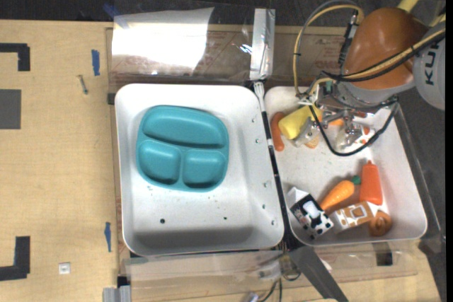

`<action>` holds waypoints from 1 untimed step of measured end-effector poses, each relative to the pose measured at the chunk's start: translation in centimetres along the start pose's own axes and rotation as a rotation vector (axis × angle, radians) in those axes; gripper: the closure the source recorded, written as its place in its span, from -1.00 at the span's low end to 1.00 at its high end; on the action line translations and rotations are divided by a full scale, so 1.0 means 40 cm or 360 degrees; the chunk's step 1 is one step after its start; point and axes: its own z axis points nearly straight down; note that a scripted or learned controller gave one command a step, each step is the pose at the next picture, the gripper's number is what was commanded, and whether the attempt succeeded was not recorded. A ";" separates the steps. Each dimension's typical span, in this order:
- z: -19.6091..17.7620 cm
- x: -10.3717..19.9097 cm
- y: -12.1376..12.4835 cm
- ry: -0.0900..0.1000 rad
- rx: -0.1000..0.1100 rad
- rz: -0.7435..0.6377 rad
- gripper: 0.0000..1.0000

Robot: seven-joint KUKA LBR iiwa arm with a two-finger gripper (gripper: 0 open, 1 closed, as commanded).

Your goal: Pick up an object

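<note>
In the right white bin (410,173), the end effector (322,125) is low beside a yellow plastic toy (292,124); whether it is wide, narrow or holding I cannot tell, so nothing looks lifted yet.

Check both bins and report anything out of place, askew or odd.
Nothing looks spilled or broken. The teal divided tray lies flat, alone in the left bin. In the right bin, the toy carrot, orange bottle and black-and-white toy lie tumbled along the near wall, like ordinary picking clutter.
</note>
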 end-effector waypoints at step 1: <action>-0.002 -0.022 0.051 0.0004 0.0000 -0.0009 -1.00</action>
